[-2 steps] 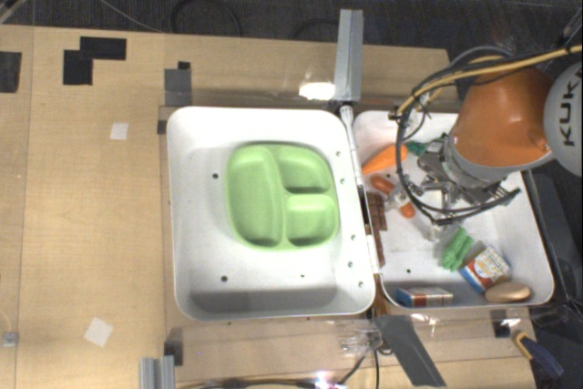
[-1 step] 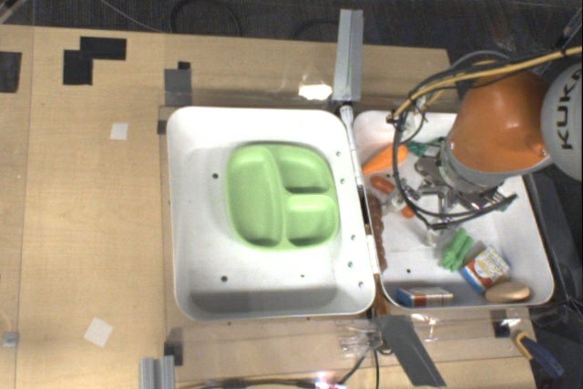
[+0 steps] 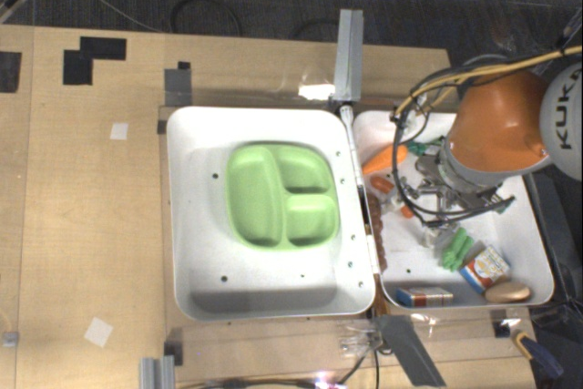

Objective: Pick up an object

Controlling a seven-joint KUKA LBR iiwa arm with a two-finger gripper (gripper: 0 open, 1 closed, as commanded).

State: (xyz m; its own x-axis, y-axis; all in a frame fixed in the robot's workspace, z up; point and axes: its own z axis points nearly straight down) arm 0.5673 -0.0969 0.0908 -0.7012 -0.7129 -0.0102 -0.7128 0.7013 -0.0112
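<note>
1. Camera view: your arm [image 3: 510, 127] reaches in from the right over the right bin [image 3: 537, 237]; its orange band and cables cover the gripper [image 3: 444, 212].
2. Whether the gripper is open, closed or carrying anything cannot be told from here.
3. Candidate objects lie in the right bin: a green piece [image 3: 455, 249] just below the wrist, a boxed item [image 3: 483, 267], a tan oval [image 3: 507, 291], a marker-like stick [image 3: 421, 296] along the near wall, an orange item [image 3: 380, 161] by the divider.
4. The left bin [image 3: 196, 223] holds a green divided tray [image 3: 281, 194].
5. Risk: the items crowd together, so a descent may pinch two, or nudge one against the wall and close on nothing.
6. Hidden: whatever lies directly under the wrist; the reddish item near the divider is unclear.
</note>
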